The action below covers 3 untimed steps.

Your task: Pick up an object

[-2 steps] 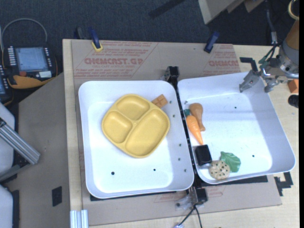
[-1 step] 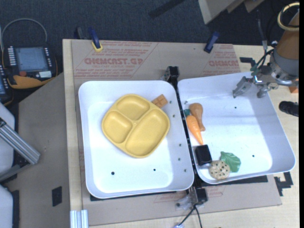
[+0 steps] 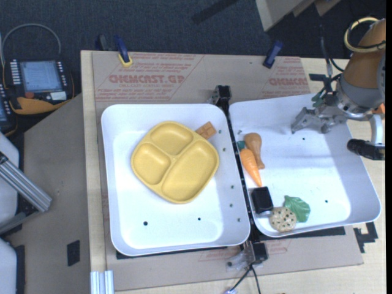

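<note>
Down at the bottom of the right bin (image 3: 355,201) sits a round cookie (image 3: 282,218) with a leafy green toy (image 3: 299,206) touching it. Just beside them is a small black block (image 3: 262,199). Up along the left wall of that bin lie an orange carrot (image 3: 250,165) and a tan chicken leg (image 3: 253,146), side by side and touching.

Over in the left bin (image 3: 122,182) rests a big yellow plate with three parts (image 3: 176,161). A little brown piece (image 3: 206,130) peeks out from under its top edge, and I cannot say what it is.

At the top right, the gripper (image 3: 318,119) hangs over the far corner of the right bin. It is well apart from all the toys. Nothing sits between its fingers. I cannot tell if they are spread or pressed together, because they are small and grey.

I think the job is only at its start. No toy is picked yet, and the arm is not over one. Next it needs to go over a toy, maybe the chicken leg or carrot, come down, and squeeze. Those two touch, so it could grab badly or push one away.

Part of the arm (image 3: 367,54) is cut off at the right edge.
</note>
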### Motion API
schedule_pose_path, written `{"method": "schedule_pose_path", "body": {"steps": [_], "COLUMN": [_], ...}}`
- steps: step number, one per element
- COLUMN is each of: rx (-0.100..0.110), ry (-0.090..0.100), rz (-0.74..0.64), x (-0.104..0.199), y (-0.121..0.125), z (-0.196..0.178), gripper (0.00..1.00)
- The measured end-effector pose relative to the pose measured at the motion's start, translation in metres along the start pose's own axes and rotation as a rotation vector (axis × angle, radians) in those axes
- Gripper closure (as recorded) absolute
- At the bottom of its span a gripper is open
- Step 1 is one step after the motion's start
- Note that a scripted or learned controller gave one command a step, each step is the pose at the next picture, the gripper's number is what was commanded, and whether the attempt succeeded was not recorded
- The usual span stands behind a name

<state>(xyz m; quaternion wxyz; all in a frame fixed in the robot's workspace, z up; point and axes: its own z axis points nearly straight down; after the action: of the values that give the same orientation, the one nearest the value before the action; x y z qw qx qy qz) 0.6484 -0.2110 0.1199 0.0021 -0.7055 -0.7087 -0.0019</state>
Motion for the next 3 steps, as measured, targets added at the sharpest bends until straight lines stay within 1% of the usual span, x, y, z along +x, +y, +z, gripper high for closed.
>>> {"method": "schedule_pose_path", "body": {"steps": [1,2,3], "rx": [-0.010,-0.016,-0.005], "ry": [0.003,-0.011,-0.008], "rz": [-0.002,-0.002,0.003], "x": [0.006,0.001,0.006], "y": [0.006,0.005,0.006], "z": [0.016,0.006,-0.056], "gripper": [0.00,1.00,1.00]}}
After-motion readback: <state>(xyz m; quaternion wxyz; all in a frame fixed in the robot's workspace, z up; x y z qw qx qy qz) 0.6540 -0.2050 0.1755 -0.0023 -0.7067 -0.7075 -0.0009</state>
